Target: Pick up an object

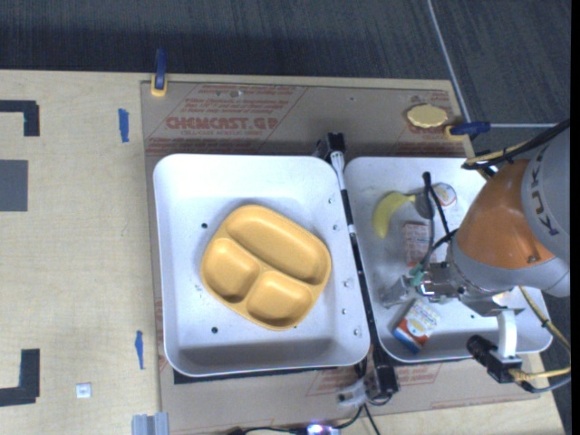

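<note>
Even, bright overhead light falls on the bench (82, 243), with soft shadows. The white bins (181, 198) show mild glare. The picture is slightly soft and low in detail.

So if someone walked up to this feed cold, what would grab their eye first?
Probably the big yellow divided tray, lying alone in the left bin. Next, the arm's orange band over the right bin, where small items cluster: a yellow banana-like piece near the top and a small carton near the front edge, close to the end effector.
</note>
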You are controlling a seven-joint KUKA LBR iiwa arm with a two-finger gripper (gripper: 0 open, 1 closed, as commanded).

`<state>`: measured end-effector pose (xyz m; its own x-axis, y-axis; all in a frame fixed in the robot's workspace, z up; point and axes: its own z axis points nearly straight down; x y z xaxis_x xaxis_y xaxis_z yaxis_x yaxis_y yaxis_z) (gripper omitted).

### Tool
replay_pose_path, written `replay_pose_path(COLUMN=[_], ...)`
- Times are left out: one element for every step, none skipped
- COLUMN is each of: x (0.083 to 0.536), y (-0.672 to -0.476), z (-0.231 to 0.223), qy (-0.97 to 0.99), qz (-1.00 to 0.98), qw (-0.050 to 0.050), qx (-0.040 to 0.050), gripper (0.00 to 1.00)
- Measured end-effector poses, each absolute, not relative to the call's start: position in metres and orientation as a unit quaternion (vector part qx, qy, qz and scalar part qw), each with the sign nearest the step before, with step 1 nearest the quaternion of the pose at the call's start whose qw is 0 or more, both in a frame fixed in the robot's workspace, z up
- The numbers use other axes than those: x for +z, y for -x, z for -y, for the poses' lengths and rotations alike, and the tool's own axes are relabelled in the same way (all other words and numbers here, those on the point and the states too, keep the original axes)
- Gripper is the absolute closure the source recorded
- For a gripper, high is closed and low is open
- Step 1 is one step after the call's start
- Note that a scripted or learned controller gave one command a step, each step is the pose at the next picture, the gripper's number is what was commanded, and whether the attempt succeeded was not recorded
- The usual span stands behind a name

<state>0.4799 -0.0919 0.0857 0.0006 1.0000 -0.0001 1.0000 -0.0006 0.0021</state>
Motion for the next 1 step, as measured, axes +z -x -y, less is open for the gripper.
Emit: replay_pose_path(x=[0.0857], y=[-0.4799], z=[0.0921], qy=[-0.707], qz=[-0.707], qw=[0.001], qx=[0.0009], gripper=[0.0])
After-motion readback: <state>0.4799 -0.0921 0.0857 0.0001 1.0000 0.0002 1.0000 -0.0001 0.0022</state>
